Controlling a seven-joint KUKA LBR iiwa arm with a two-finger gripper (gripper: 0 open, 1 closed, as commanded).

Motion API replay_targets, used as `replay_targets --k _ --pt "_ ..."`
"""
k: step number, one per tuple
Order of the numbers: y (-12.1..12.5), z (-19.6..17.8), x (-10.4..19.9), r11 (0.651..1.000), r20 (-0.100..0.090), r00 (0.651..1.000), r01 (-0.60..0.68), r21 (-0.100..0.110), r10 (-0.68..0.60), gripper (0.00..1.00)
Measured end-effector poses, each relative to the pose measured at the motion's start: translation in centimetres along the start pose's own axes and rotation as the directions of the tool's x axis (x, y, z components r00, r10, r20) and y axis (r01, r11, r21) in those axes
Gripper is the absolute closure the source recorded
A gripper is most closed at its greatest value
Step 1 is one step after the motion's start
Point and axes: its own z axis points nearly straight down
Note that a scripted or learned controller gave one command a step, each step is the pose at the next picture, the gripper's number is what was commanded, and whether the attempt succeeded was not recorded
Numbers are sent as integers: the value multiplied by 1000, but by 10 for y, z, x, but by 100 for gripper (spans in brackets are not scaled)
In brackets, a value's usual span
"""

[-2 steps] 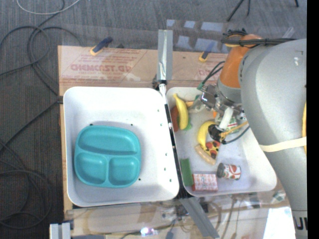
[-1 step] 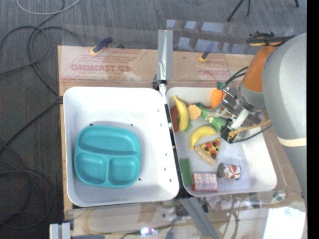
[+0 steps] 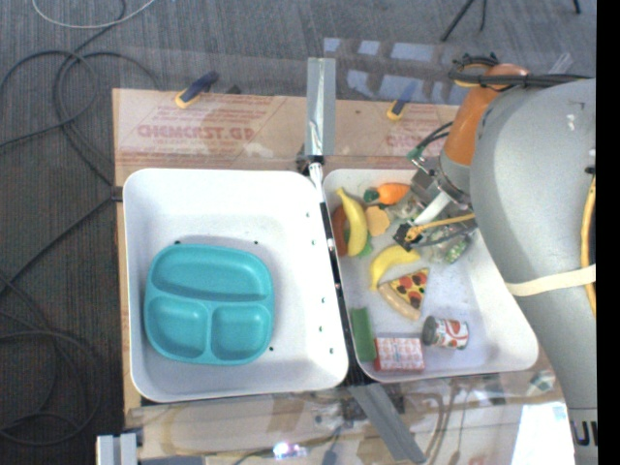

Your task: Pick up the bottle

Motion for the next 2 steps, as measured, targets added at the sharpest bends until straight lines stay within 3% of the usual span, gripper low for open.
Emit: replay_targets --k 1,2 --pt "3 -3 8 995 20 995 -100 22 100 0" --pt "13 -8 3 987 7 987 -162 0 162 0"
